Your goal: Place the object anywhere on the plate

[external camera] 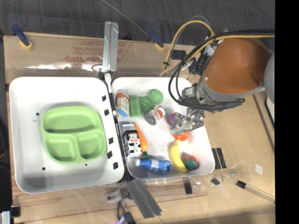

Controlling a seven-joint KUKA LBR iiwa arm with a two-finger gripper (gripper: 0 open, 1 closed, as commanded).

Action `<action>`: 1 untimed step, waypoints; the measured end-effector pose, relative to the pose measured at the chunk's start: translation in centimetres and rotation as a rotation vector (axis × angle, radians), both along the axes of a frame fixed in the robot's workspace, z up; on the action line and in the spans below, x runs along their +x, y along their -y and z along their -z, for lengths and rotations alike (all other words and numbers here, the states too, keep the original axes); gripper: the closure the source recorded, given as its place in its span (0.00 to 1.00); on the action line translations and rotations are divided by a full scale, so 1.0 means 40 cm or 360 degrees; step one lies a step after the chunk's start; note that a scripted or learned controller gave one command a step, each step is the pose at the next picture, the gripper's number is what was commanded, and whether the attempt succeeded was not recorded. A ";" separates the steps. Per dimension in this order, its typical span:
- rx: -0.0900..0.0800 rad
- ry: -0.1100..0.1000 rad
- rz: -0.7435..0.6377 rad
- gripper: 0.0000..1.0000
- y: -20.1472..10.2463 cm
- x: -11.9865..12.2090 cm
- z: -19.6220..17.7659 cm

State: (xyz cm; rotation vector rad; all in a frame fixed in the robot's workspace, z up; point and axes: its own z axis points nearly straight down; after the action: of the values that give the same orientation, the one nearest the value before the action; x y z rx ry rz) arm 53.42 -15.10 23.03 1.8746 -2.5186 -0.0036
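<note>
**Gripper low among crowded toys, plate unfilled**

On your left, the green three-compartment plastic plate lies in the left white bin. In the right white bin you see a yellow toy banana and a small orange piece just under the gripper. You cannot tell how wide the fingers stand or whether they hold anything. The pick is likely the orange piece; with neighbours so close, a closing grip could nudge the banana or slip off.

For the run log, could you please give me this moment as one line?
arm: over right bin | gripper: above banana | plate: left bin, nothing on it | task: not done
</note>
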 end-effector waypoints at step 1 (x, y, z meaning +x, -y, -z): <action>0.0000 0.0010 0.0110 1.00 0.010 -0.010 -0.030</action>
State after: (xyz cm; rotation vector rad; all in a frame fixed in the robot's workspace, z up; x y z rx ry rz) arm 53.02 -15.50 24.22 1.7895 -2.5860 0.0027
